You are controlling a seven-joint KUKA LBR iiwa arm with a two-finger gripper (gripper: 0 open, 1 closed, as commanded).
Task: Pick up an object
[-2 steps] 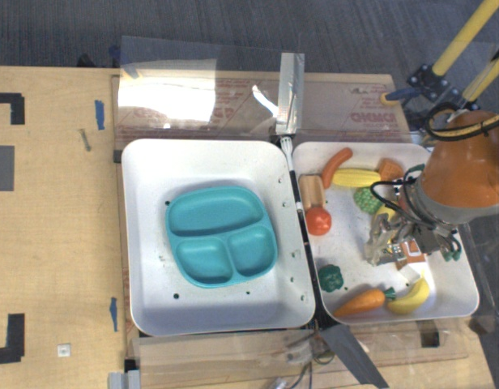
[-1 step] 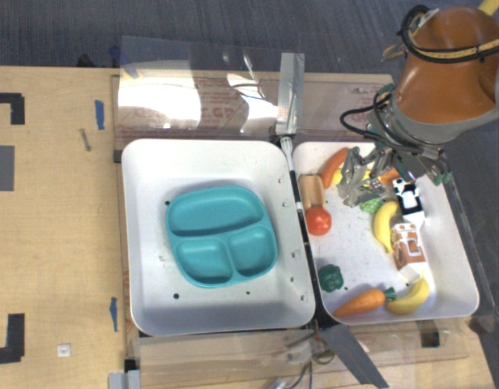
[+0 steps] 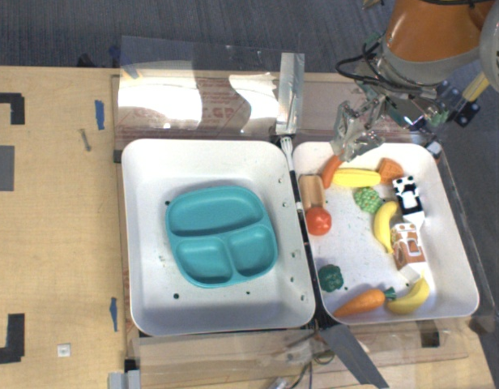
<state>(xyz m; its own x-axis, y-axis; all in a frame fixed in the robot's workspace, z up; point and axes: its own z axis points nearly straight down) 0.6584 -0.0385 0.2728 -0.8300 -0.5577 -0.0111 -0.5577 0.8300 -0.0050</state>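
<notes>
1. Toys crowd the right-hand shallow white bin (image 3: 452, 298): a yellow plastic banana (image 3: 356, 177) lies near the back wall with a small orange carrot (image 3: 331, 170) just beside it and an orange wedge-shaped piece (image 3: 390, 168) at its other end.
2. Further forward sit a bumpy green cluster like grapes (image 3: 367, 198), a second curved yellow banana (image 3: 384, 224), a black-and-white cow figure (image 3: 408, 194) and a small printed carton (image 3: 409, 245).
3. Near the divider between the bins lie a tan wooden cylinder (image 3: 312, 190) and a red round tomato (image 3: 318, 221); a dark green broccoli-like piece (image 3: 330, 278), a larger orange carrot (image 3: 360, 301) and a third yellow banana (image 3: 411, 297) rest along the front.
4. Any of these could serve as the object to pick; they lie loose and apart enough, I judge, to give a program several candidates.
5. The tool (image 3: 352, 140) hangs from the grey arm with its orange band (image 3: 432, 19), poised over the bin's back edge just above the carrot and first banana. Nothing sits between its fingers, and I cannot tell whether they are spread or pressed together.
6. The left white bin (image 3: 144, 177) holds a teal plastic tray with three compartments (image 3: 222, 235), probably parked there as a drop spot.
7. Both bins rest on a pale wooden bench (image 3: 55, 217) marked with black corner brackets and blue tape; a clear sheet backs the bins, and dark carpet lies beyond.
</notes>
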